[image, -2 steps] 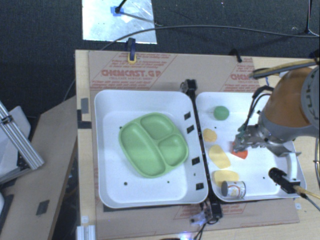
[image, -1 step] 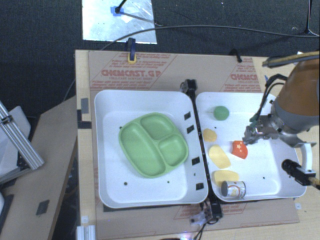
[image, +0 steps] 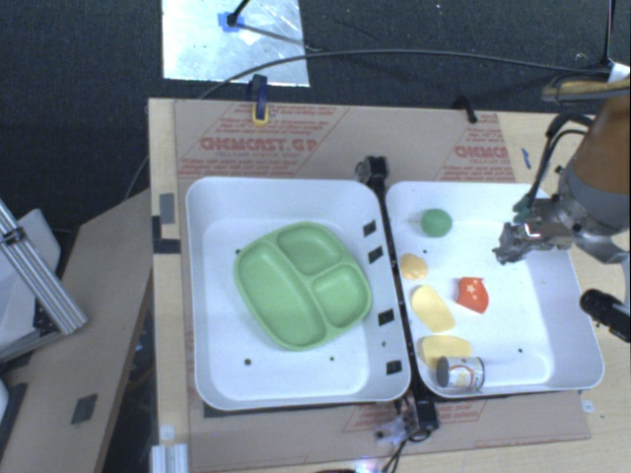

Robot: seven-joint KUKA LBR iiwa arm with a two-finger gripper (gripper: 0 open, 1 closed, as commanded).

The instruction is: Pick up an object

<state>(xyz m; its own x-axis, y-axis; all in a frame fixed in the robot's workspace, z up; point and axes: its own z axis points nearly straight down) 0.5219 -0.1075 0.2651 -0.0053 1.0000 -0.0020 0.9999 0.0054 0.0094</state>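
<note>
1. Nearest us, at the front edge of the right bin, we see a small can lying on its side, tight against the front wall. We judge a grasp there risky: the wall leaves little room for a finger, and a round can may roll away.
2. Just behind the can lie two pale yellow pieces, one touching or nearly touching the can and a larger one beyond it, close to the divider. Flat, low pieces like these could slip out of a pinch.
3. Beside them sits a red-orange piece, well clear of the walls. We judge it the easiest candidate, and it lies near the gripper.
4. Farther back we find a small yellow piece and a green ball; the ball may roll if nudged.
5. The gripper hovers over the right bin, beyond the red-orange piece. We cannot tell how its fingers stand, and we see nothing in them.
6. The left bin holds a green divided tray with three compartments and nothing visible in them. Its breadth would likely defeat a two-finger grasp.
</note>
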